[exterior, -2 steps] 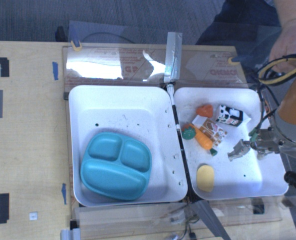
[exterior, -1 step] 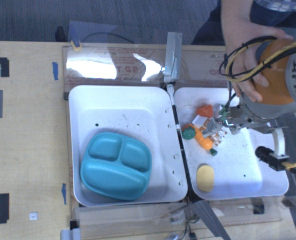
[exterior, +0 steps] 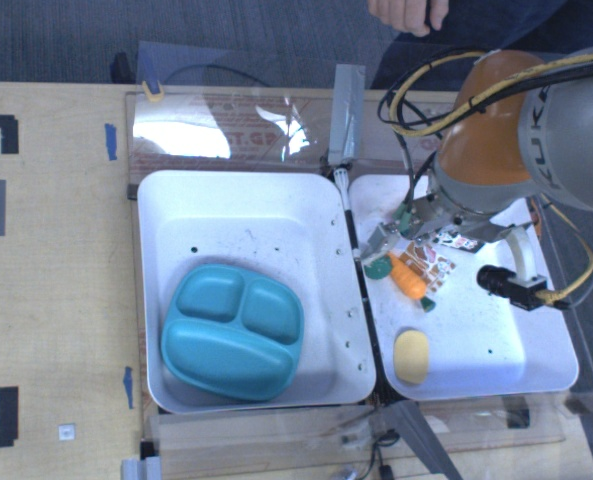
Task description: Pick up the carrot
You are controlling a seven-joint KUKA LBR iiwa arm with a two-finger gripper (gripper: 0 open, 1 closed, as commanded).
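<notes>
The carrot, a short orange piece with a green top, lies in the right bin near its left wall. My gripper hangs directly over it, reaching down from the grey arm with the orange band. The gripper's body covers the carrot's far side. I cannot make out whether the carrot is being touched.
A pale yellow lump lies in the right bin's front left. A small patterned packet sits beside the carrot. The left bin holds a blue divided plate. Cables loop above the arm. A person's hand is at the top edge.
</notes>
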